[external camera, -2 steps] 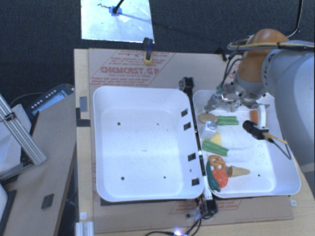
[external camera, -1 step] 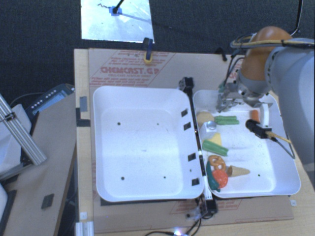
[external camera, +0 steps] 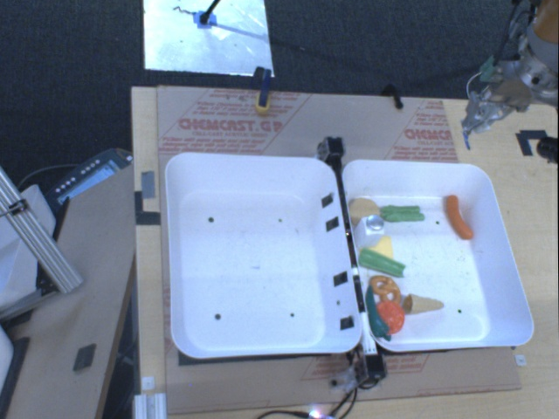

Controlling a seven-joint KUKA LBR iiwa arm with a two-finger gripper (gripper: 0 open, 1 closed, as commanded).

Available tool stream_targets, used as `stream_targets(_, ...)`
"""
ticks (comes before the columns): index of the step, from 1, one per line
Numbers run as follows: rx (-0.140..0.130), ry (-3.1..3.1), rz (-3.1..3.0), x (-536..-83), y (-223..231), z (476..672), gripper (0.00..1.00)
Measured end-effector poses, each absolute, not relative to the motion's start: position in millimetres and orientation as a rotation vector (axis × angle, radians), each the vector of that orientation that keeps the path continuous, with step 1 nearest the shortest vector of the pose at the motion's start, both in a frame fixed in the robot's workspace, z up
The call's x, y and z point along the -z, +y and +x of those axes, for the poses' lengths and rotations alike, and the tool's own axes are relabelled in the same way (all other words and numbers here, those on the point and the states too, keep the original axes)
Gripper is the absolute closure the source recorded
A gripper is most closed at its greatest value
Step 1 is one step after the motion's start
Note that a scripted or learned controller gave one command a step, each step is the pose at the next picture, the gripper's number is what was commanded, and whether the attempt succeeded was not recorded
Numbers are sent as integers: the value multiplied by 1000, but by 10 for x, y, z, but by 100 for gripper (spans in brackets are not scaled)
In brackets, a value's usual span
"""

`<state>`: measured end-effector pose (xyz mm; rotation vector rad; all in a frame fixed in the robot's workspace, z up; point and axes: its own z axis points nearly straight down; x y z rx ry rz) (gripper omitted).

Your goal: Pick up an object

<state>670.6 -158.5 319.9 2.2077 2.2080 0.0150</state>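
White bins, orange sausage

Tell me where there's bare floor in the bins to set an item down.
The left bin has open floor from wall to wall. In the right bin, the free patch lies right of the cone-shaped piece and below the orange sausage. It is crowded along the divider, from the green bean down to the pretzel. The gripper hangs beyond the right bin's far corner.

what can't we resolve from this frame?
- Gripper: small and blurred at the camera view's upper right; finger state unreadable.
- Arm: cut off by the right and top edges.
- Items along the right bin's divider wall, near the pretzel: overlapping and too small to identify or count.
- Orange sausage: clear.
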Motion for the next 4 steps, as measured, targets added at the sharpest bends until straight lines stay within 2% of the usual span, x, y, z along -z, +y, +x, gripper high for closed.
stream_targets(1, 5, 2238, 2218, -1667, -891, 6524, 100)
stream_targets(2, -10, 2229, 2206, -2396, -148, 6704, 100)
stream_targets(3, -9, 2238, 2206, -2625, 832, 6439, 100)
stream_targets(4, -1, 2242, 2209, -1414, 2125, 6654, 100)
